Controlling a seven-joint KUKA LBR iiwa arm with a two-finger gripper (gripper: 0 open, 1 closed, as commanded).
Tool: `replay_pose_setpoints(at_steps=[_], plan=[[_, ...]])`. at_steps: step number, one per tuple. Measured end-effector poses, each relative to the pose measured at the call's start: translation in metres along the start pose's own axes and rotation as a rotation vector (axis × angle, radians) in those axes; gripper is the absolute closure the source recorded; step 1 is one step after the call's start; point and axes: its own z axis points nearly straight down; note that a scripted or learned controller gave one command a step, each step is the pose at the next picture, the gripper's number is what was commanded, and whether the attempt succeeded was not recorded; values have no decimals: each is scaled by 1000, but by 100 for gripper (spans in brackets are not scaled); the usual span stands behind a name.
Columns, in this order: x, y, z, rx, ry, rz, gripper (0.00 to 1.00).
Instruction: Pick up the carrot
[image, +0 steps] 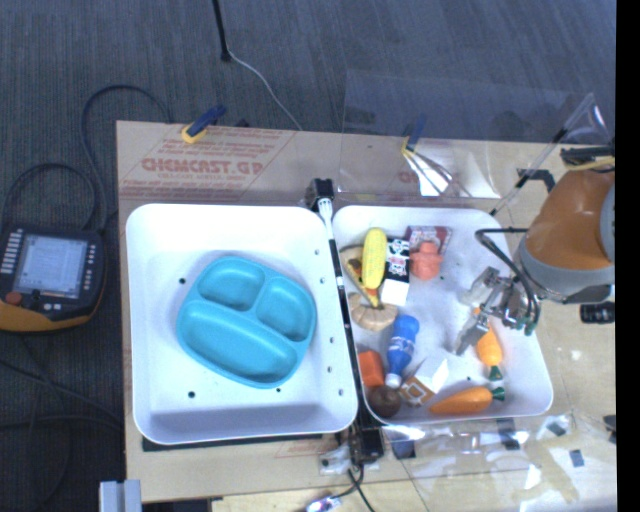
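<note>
Carrot (489, 350) just below end effector (478, 322).

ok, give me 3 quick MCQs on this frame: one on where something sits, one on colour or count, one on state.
1. Where does the carrot lie?
A. near the front edge of the right bin
B. on the blue plate
C. on the cardboard outside the bins

2. What colour is the divided plate in the left bin?
A. red
B. blue
C. yellow

3. How does the banana lie?
A. hanging from the gripper
B. on the divided plate
C. in the right bin, among other items

Answers: 1 A, it lies low in that bin by the front wall. 2 B, the plate is light blue. 3 C, the gripper is off to the side of it.
</note>
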Motion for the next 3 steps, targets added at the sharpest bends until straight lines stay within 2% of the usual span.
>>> replay_pose_setpoints(at_steps=[1, 2, 3], plan=[[37, 8, -1, -1, -7, 153, 0], [35, 9, -13, -1, -14, 151, 100], [66, 3, -4, -3, -23, -17, 100]])
